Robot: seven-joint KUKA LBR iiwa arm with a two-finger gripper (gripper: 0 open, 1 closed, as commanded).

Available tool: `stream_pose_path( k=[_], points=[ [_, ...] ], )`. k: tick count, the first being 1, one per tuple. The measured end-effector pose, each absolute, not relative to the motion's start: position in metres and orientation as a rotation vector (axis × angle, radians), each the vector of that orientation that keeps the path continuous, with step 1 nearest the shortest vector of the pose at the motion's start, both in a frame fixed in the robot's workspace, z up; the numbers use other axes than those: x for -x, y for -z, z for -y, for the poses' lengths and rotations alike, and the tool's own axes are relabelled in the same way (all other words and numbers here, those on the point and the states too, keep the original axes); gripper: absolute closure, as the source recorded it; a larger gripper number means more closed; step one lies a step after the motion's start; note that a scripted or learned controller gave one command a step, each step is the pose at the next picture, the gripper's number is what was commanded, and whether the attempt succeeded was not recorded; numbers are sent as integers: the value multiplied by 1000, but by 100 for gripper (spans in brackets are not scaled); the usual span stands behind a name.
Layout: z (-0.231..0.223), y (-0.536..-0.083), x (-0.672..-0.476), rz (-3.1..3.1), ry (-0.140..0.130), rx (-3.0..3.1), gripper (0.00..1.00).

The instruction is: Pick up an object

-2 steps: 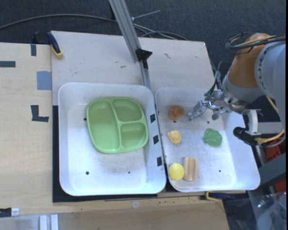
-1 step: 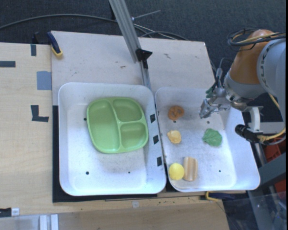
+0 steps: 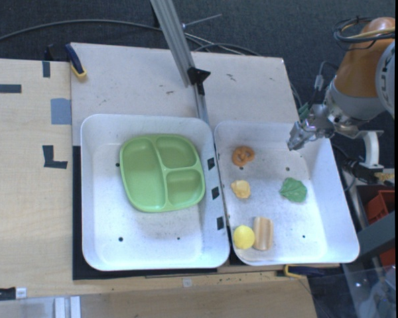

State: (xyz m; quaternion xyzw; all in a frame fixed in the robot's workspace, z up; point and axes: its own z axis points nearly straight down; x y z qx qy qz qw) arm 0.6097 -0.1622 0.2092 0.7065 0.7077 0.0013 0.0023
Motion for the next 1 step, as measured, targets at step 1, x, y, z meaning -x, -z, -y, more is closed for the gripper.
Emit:
stream_pose_path(
  k=[1],
  points=[
    [162, -230, -610, -2222, -2, -2219, 100]
  ],
)
